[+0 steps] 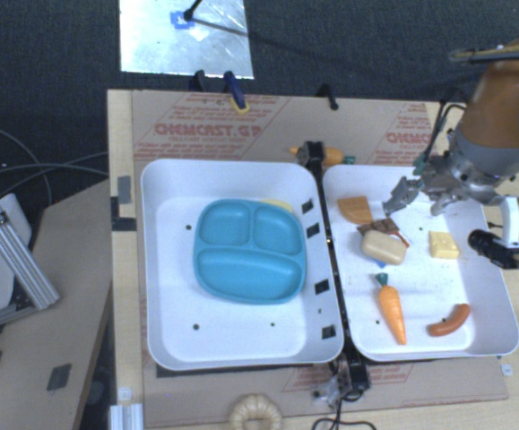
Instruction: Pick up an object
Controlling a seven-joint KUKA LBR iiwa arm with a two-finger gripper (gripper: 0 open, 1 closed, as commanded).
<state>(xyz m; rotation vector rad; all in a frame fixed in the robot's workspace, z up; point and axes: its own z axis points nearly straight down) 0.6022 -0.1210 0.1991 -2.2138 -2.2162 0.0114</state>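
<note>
The right bin (492, 330) holds several toy foods. There is a tan toast slice (355, 209), a cream bun with a brown piece on it (384, 245), a pale yellow cheese block (443, 244), an orange carrot (392, 308) and a brown-orange sausage (447, 321). My gripper (421, 202) hangs over the far part of this bin, between the toast and the cheese and above both. Its fingers are spread open and nothing is between them.
The left bin (174, 330) holds a blue divided plate (248, 249), and a pale yellow thing (279, 205) peeks out behind the plate's far edge. A black divider (329, 267) runs between the bins. Cardboard (268, 124) lies under both.
</note>
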